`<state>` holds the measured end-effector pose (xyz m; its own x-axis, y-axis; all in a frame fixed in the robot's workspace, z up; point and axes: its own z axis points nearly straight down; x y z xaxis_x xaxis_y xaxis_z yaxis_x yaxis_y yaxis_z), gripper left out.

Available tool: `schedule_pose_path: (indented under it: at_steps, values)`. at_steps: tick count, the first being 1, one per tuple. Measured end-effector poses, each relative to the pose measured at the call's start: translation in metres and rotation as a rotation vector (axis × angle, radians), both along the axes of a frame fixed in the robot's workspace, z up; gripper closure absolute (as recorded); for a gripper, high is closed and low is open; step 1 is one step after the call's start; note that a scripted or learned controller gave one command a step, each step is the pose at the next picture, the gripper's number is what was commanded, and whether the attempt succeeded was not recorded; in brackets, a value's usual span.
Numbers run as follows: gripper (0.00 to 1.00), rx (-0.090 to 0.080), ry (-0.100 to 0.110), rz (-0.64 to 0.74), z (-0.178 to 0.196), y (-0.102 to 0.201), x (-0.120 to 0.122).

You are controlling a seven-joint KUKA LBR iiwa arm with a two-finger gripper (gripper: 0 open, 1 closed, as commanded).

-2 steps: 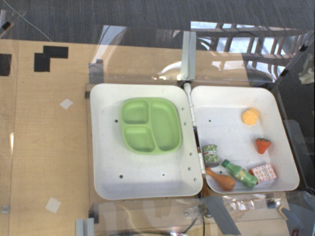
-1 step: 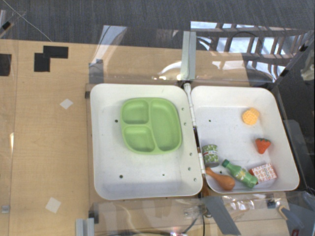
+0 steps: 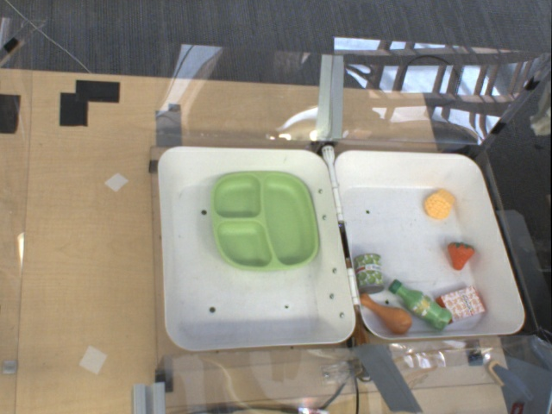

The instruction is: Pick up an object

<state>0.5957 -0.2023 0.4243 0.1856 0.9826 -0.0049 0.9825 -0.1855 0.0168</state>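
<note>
The right bin [image 3: 405, 179] holds several small toys. A yellow round piece [image 3: 439, 203] lies near its far right. A red strawberry [image 3: 461, 254] sits below that. A green can [image 3: 369, 270] stands by the bin's left wall. Along the front lie a brown drumstick [image 3: 387, 313], a green bottle [image 3: 419, 304] and a small red-and-white packet [image 3: 461, 303]. The left bin [image 3: 185, 257] holds a green divided plate [image 3: 262, 220].
A vertical metal post [image 3: 329, 93] rises behind the seam between the two bins. A railed metal frame [image 3: 440, 76] stands behind the right bin. Wooden bench top [image 3: 78, 248] stretches to the left of the bins.
</note>
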Motion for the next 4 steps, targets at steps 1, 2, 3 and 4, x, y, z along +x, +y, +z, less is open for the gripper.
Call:
schedule_pose_path:
  at_steps: [1,2,3,4]
  values:
    - [1.0,-0.003,-0.005,0.01,0.012,0.001,0.002]
    - [1.0,-0.006,-0.01,0.021,0.024,0.003,0.003]
    - [1.0,-0.009,-0.015,0.032,0.037,0.005,0.005]
    - [1.0,-0.013,-0.021,0.042,0.049,0.006,0.006]
